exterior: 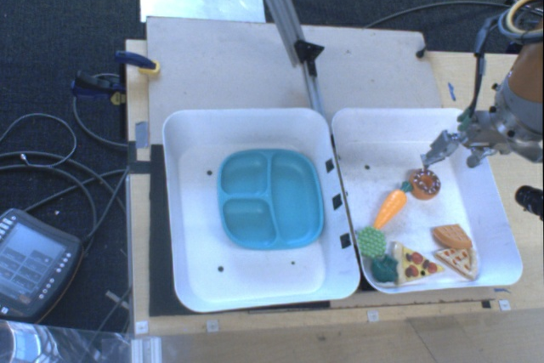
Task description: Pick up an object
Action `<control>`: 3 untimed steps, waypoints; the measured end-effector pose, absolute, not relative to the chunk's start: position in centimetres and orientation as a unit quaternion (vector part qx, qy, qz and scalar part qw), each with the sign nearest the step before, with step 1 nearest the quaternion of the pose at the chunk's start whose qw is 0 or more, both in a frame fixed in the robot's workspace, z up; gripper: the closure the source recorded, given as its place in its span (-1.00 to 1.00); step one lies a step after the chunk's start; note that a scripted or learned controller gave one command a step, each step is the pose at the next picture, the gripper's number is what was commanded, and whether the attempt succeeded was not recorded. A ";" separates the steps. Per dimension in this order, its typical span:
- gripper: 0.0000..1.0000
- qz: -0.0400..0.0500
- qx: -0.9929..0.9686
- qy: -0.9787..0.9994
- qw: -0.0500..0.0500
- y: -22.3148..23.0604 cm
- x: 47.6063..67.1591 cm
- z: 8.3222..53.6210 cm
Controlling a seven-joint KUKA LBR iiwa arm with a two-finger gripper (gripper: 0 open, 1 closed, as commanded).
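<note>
My gripper hangs over the right bin, near its middle, reaching in from the right. Just below and slightly left of its tip lies a small brown donut with sprinkles; nothing shows in the gripper. An orange carrot lies left of the donut. A green broccoli piece and a dark green item sit at the bin's front left. Two pizza slices and a brown bread piece lie along the front.
The left bin holds a teal divided plate. A grey pole slants down to the divide between the bins. Cables and a pendant lie on the floor at left.
</note>
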State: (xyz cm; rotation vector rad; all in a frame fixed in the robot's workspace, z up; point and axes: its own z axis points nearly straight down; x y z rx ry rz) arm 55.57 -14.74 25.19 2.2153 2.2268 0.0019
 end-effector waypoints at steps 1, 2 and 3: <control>-1.00 0.001 0.706 0.708 0.000 -14.7 55.6 25.2; -1.00 -0.001 0.707 0.707 -0.001 -15.5 56.2 20.4; -1.00 -0.001 0.707 0.707 -0.002 -15.2 55.7 14.2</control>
